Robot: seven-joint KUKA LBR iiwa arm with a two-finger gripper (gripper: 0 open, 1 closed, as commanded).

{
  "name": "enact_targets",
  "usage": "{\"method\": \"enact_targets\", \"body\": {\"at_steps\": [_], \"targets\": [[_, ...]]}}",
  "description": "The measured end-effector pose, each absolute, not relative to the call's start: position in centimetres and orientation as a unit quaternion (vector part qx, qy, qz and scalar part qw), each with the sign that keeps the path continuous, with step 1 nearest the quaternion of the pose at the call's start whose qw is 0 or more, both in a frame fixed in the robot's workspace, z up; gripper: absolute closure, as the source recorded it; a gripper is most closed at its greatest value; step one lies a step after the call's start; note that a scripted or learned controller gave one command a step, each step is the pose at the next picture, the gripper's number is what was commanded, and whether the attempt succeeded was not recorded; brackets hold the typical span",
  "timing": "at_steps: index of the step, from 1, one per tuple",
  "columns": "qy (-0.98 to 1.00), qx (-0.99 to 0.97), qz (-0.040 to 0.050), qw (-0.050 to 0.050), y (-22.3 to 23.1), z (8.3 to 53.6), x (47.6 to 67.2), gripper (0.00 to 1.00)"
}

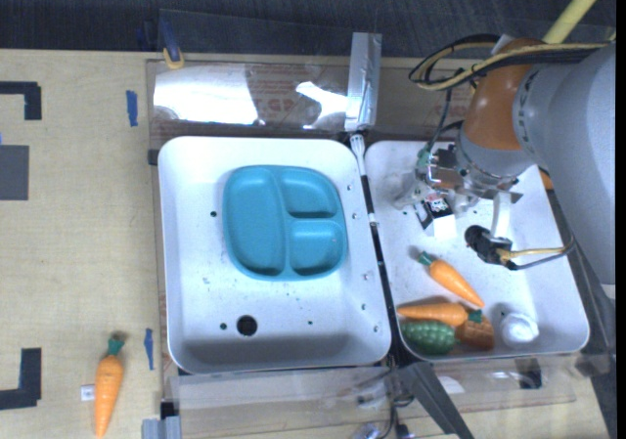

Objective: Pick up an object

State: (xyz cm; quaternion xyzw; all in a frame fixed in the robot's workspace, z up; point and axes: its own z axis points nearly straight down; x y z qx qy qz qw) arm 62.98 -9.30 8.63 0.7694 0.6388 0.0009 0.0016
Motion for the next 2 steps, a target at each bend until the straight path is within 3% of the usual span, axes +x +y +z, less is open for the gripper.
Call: {"method": "enact_targets", "body": {"at_steps": [1, 2], "targets": [[0.640, 0.769, 0.0018, 0.003, -9.3, 9.8, 63.1, 1.00], [0.723, 0.691, 0.0012, 0.001, -5.3, 18.6, 58.6, 1.00]]}}
